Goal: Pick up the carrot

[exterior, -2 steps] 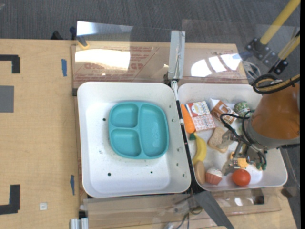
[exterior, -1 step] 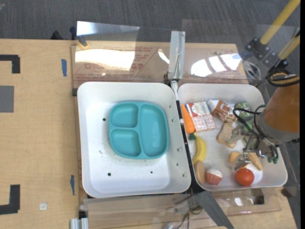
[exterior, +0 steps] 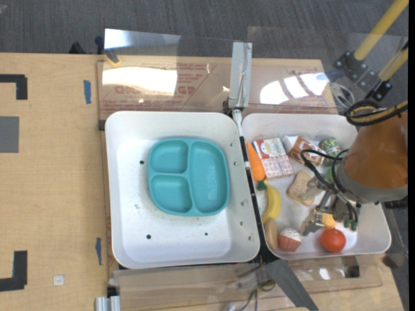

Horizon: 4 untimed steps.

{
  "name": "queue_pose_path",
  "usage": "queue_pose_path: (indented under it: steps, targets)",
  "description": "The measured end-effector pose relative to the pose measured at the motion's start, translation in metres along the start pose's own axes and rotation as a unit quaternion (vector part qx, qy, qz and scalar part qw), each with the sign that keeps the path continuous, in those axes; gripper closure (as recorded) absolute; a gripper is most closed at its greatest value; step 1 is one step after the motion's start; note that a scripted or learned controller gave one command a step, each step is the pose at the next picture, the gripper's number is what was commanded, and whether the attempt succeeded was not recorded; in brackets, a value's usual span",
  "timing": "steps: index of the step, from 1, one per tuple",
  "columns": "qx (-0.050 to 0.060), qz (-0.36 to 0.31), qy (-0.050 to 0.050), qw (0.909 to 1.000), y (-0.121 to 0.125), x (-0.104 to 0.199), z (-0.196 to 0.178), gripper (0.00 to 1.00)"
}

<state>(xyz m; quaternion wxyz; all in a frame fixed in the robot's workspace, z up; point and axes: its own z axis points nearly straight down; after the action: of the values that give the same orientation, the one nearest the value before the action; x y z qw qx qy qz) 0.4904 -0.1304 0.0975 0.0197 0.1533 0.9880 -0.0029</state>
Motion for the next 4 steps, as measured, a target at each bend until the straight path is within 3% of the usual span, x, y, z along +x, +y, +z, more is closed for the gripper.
queue_pose_path:
  steps: [1,2,3,4]
  targets:
    - [-0.002,0.091,0.002,0.9959,-0.031,-0.01,0.001,0.0]
    - [-0.001,0.108,0.002,0.9942,0.016,-0.039,0.002,0.0]
    - [0.0,0.034,0.003,0.9994,-0.034,-0.01,0.001,0.0]
    - [0.0,0.053,0.002,0.9986,0.01,-0.006,0.0,0.0]
